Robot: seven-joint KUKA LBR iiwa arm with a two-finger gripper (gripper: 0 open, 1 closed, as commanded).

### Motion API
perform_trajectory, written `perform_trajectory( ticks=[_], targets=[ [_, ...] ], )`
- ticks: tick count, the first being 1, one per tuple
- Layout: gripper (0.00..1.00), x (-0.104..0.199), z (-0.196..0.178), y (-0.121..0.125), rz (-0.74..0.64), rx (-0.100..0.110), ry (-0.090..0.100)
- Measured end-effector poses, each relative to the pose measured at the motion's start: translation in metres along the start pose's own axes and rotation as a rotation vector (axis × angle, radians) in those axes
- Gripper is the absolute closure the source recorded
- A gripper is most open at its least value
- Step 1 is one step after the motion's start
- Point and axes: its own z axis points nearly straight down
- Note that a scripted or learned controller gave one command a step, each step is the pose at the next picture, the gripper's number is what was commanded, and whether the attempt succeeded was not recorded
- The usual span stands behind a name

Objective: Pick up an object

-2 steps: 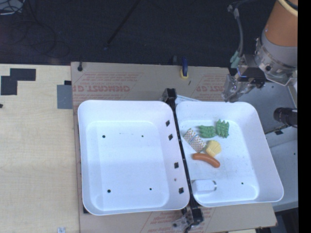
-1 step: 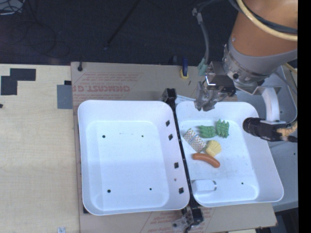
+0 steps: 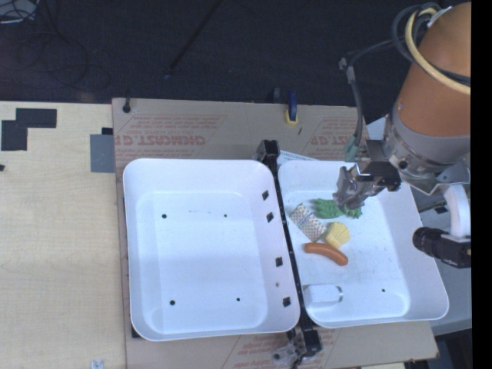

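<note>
Gripper (image 3: 352,197) hangs over green toy (image 3: 335,208) near the right bin's (image 3: 415,298) far edge; finger state unclear. Crowding corn cob (image 3: 337,234) and sausage (image 3: 327,252) could spoil a grasp.

Green object (image 3: 332,208) partly hidden behind the hand (image 3: 350,195), arm (image 3: 434,83) cut off at right edge

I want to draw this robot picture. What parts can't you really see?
- Gripper, camera view: blurred and dark, so open or shut can't be told.
- Green leafy toy: partly covered by the gripper.
- Small checkered grey-and-white packet: pattern too small to read.
- Clear plastic piece near the right white bin's front: almost see-through, shape unclear.
- Arm: cut off by the top edge.
</note>
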Motion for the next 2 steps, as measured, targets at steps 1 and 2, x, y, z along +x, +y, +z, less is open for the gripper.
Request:
perform_trajectory(
  ticks=[1, 2],
  targets=[
    [1.00, 0.062, -0.042, -0.020, -0.009, -0.008, 0.001],
    [1.00, 0.054, 0.019, -0.019, -0.004, 0.000, -0.001]
  ],
)
